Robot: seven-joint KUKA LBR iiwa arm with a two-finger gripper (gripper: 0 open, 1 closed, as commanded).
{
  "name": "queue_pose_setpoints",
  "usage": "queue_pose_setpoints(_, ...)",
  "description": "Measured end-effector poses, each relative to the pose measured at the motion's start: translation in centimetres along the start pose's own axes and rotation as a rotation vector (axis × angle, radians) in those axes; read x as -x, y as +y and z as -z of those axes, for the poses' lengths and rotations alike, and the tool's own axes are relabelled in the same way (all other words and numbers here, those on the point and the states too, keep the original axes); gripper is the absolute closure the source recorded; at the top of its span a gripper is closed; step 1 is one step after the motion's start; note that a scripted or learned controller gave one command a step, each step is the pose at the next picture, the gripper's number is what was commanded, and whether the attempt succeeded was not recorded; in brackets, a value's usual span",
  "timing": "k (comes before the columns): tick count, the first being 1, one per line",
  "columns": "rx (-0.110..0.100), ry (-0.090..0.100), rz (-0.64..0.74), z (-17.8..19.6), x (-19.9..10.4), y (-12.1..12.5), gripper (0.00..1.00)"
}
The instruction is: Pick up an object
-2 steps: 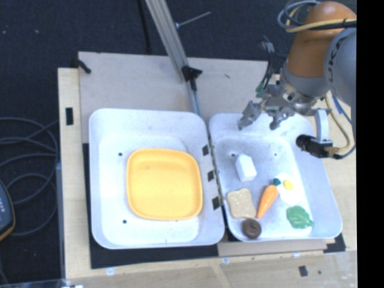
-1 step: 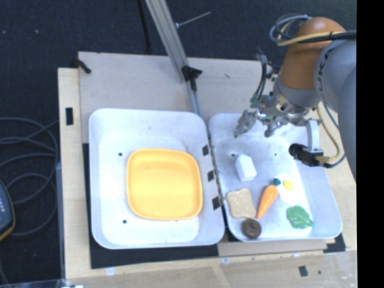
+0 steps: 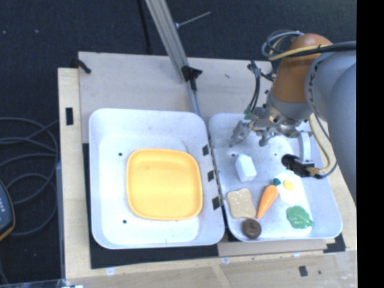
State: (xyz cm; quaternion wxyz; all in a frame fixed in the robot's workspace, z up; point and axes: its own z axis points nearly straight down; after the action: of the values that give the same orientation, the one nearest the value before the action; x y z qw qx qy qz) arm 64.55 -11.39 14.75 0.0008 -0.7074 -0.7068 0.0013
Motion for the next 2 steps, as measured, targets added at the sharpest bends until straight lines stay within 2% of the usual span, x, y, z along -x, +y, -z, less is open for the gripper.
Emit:
queue_pose_setpoints(1,0.005,0.001,-0.001,1.3,0.0,0.1,1.00)
queue_pose_setpoints(2,0.008,0.000,0.000,6.0,0.7,0.7,1.00)
